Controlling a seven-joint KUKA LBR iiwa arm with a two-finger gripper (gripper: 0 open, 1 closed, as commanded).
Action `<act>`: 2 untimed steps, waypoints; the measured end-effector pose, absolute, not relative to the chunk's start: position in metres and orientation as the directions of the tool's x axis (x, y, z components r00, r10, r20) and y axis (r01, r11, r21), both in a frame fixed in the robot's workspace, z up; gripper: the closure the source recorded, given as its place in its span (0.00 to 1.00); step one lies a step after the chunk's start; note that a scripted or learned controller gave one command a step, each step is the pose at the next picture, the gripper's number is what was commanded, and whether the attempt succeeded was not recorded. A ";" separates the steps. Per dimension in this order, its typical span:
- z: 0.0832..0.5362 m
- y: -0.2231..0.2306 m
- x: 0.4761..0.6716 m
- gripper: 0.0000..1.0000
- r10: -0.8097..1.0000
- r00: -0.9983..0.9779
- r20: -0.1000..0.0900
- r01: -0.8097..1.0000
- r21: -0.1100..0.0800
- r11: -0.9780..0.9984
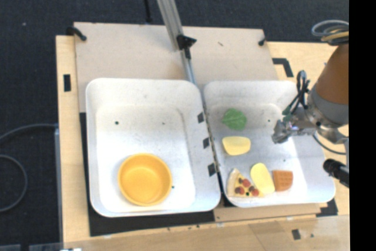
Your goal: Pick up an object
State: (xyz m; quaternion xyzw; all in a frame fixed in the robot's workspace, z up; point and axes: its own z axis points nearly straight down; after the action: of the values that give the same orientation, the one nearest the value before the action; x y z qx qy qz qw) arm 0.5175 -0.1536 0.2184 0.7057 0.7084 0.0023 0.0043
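Observation:
The right bin (258, 94) holds a green leafy piece (234, 119), a pale yellow lump (236, 146), a yellow oval piece (261, 178), a pizza slice (242, 186) and an orange-brown block (282, 180). My gripper (282, 131) hangs over the right part of this bin, to the right of the yellow lump and above the orange-brown block. Nothing shows between its fingers. The arm with its orange band (333, 79) comes in from the right.
A yellow bowl (144, 178) sits in the left bin (117, 103) near its front. A slanted metal pole (167, 6) rises behind the bins. A grey board (129, 50) lies under the far side of the bins.

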 end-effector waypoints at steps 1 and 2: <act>0.216 -0.154 0.518 1.00 1.000 -0.005 -0.002 1.000 0.003 0.005; 0.211 -0.105 0.536 1.00 1.000 -0.007 0.000 1.000 0.003 0.007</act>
State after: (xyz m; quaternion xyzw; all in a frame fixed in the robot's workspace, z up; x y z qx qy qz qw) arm 0.5364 -0.1048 0.2110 0.7046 0.7096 0.0010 0.0009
